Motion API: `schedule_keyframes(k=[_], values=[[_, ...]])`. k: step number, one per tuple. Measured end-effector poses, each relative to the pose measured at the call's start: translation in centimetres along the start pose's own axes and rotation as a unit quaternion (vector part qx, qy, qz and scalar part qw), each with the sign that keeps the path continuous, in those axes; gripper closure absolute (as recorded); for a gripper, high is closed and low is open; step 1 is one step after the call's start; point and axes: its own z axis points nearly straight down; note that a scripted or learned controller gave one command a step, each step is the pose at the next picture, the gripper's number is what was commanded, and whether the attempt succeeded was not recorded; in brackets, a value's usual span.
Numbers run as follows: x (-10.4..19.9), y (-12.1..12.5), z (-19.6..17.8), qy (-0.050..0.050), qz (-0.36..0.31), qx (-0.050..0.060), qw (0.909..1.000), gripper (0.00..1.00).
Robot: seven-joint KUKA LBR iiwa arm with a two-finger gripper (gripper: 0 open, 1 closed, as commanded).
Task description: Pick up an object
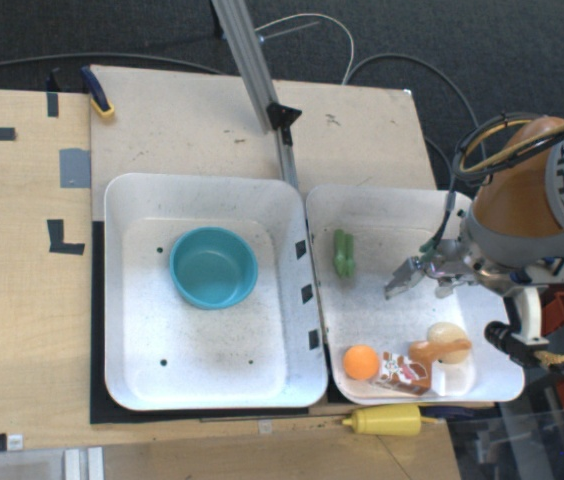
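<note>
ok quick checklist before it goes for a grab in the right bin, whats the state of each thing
1. Something to pick within the right bin: ok. A green object, an orange ball and a cluster of small items lie in it.
2. Gripper over that bin: ok, it sits mid-bin, right of the green object.
3. Gripper free of any load: ok, nothing shows between its tips.
4. Green object standing apart from the others: ok, bare floor around it.
5. Orange ball easy to isolate: not ok, it lies in the near corner by the bin wall, beside the cluster.
6. Height of the gripper above the floor: cannot tell from this slanted view.
</note>
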Motion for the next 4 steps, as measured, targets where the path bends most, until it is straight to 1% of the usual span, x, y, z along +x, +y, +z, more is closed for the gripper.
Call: schedule_keyframes(k=[1, 2, 3, 4], values=[[0.7, 0.0, 6.3, 0.001, 0.0, 0.001, 1.0, 0.0], [0.7, 0.2, 5.0, 0.001, -0.001, -0.001, 1.0, 1.0], [1.0, 0.1, -1.2, -0.001, -0.001, -0.005, 1.0, 1.0], [1.1, 0.1, -5.5, -0.001, 0.0, -0.005, 1.0, 1.0]])
